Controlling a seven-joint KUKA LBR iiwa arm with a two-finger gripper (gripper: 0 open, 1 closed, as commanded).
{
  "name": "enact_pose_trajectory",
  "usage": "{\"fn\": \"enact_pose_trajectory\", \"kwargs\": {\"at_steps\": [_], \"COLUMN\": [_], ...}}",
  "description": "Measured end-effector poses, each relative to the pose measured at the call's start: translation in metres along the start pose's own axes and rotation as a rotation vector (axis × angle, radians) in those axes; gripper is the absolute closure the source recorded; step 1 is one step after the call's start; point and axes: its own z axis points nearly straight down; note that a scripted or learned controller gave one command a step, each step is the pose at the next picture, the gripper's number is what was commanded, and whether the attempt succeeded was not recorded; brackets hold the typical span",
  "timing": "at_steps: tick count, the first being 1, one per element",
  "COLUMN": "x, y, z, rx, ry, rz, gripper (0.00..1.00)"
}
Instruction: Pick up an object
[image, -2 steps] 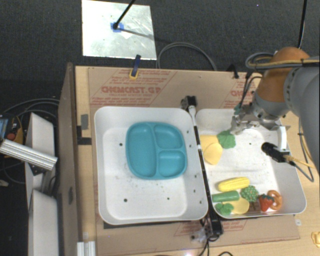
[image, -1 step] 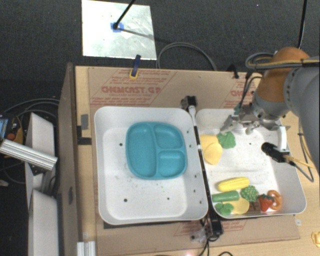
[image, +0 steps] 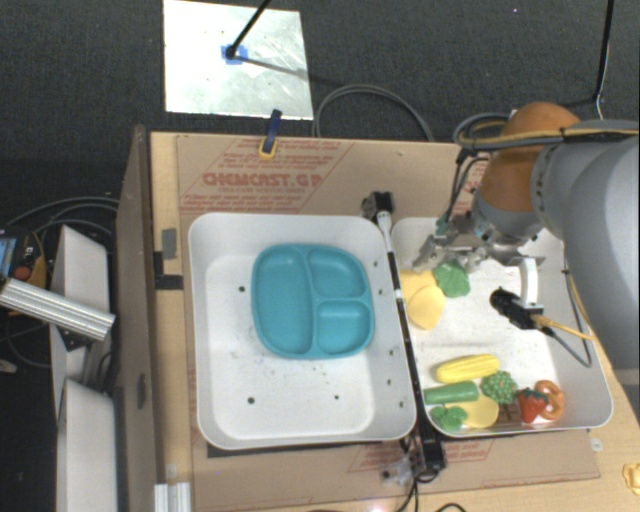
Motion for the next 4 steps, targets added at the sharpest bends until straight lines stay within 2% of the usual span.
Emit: {"fn": "enact_pose_trajectory", "kwargs": {"at_steps": [1, 2, 3, 4], "x": [-0.027, -0.035, -0.019, -0.013], "y": [0.001, 0.015, 0.014, -0.004], "z": [-0.001, -0.002, -0.003, 0.000], "rx": [-0.003, -0.003, -0.001, 0.002], "ry": [-0.001, 0.000, -0.001, 0.000], "rz": [0.007, 0.004, 0.002, 0.007], "gripper": [0.00, 0.00, 0.00, 0.00]}}
